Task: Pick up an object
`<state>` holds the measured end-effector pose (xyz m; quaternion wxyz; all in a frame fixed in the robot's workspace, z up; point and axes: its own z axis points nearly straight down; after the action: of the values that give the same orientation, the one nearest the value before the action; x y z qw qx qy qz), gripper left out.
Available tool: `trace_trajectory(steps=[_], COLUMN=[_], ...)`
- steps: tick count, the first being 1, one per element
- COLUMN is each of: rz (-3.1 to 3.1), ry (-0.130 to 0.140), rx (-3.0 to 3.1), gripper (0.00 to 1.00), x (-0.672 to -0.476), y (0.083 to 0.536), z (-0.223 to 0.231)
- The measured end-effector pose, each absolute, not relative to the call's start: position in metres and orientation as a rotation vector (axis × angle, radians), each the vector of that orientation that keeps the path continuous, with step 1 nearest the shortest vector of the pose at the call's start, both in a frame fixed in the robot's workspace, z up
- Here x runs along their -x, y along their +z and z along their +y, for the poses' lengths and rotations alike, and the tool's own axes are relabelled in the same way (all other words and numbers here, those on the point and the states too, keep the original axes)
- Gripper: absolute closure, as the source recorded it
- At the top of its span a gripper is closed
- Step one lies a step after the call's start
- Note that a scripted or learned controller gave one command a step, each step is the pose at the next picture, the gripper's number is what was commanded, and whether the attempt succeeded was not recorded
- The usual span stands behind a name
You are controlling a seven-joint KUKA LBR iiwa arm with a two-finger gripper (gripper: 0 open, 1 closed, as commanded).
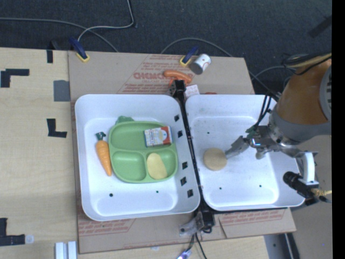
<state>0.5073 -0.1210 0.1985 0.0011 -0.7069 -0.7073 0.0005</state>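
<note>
A tan round object point(215, 159) lies on the floor of the right bin point(237, 196), near its left wall. My gripper point(245, 154) hangs over the right bin just to the right of it, open, with one finger point(233, 149) reaching almost to the object's edge. Nothing is between the fingers. The left bin point(129, 206) holds a green divided tray point(129, 139) with a small carton point(157, 136) and a yellow oval piece point(157, 167) on it. An orange carrot point(103, 155) lies beside the tray's left edge.
The two bins meet at a black-clipped seam point(188, 144). Behind them on the cardboard lie an orange item point(178, 75) and a small white cylinder point(200, 63). Cables run over the dark floor at the back.
</note>
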Motion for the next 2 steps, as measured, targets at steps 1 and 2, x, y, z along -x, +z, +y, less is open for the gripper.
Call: trace_trajectory(steps=[1,2], rz=[-2.219,-2.223], ry=[0.003,-0.002], rx=[2.218,2.22], gripper=[0.0,0.0], x=[-0.513,-0.56], y=[0.116,0.086], z=[-0.096,-0.096])
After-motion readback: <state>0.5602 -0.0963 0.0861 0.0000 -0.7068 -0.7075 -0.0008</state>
